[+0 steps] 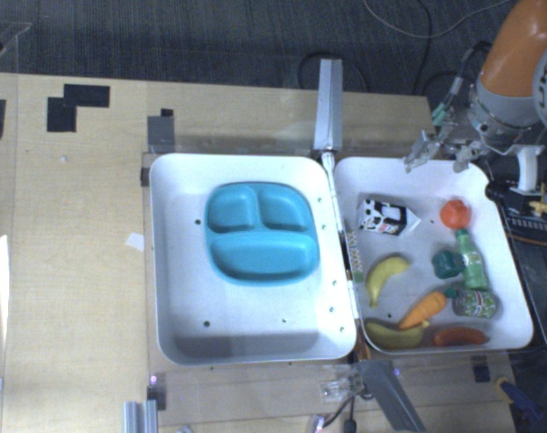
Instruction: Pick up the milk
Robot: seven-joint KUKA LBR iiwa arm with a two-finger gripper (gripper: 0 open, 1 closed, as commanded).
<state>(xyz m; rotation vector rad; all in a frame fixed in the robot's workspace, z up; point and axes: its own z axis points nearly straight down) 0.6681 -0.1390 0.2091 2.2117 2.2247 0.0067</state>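
The milk [384, 216] is a small white carton with black cow patches. It lies on its side in the upper left part of the right bin [517, 309]. My gripper [442, 151] hangs above that bin's back rim, up and to the right of the carton and well apart from it. Its fingers stand open with nothing between them.
The right bin also holds a red-orange tomato [454, 213], a green bottle [470, 264], two bananas [384, 276], a carrot [423, 309], a can [475, 304] and a red pepper [459, 336]. A blue divided plate [261, 232] lies in the left bin [179, 269].
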